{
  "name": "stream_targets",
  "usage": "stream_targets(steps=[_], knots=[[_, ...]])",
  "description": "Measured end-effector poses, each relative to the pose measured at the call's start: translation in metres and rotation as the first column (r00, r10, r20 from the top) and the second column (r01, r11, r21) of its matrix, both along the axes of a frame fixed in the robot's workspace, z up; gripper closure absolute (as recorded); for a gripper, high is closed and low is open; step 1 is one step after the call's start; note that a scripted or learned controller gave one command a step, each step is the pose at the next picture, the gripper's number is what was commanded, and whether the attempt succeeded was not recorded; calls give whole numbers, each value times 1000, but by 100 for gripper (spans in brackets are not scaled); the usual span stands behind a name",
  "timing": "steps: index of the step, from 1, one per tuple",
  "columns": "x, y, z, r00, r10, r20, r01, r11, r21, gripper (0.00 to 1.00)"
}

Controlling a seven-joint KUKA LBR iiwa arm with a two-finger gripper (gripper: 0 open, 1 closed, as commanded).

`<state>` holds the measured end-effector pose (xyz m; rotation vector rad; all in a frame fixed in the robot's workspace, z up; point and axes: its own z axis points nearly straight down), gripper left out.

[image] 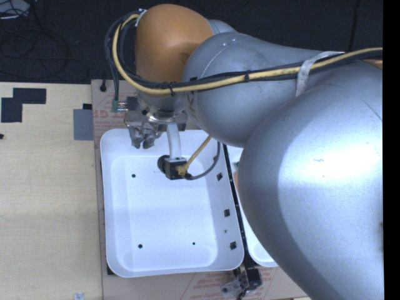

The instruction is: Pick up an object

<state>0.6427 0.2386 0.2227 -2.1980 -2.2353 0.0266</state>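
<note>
End effector [143, 144]: above the left bin's far rim; wide or narrow, cannot tell.
Left bin [164, 220]: white, on the tabletop [50, 199].

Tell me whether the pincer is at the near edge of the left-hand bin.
No, the pincer is at the far rim of the left-hand bin, near its left corner.

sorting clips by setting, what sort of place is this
Probably a robotics lab or test cell: a grey arm with an orange band reaches over a shallow white bin on a pale wooden bench, and loose cables lie in the dark area behind.
</note>
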Motion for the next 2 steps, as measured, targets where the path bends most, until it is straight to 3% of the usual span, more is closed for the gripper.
stream_targets(steps=[1, 2], knots=[[0, 0, 10, 1000, 3, -1, -3, 1000, -1, 100], [-71, 5, 142, 1000, -13, 17, 13, 1000, 10, 100]])
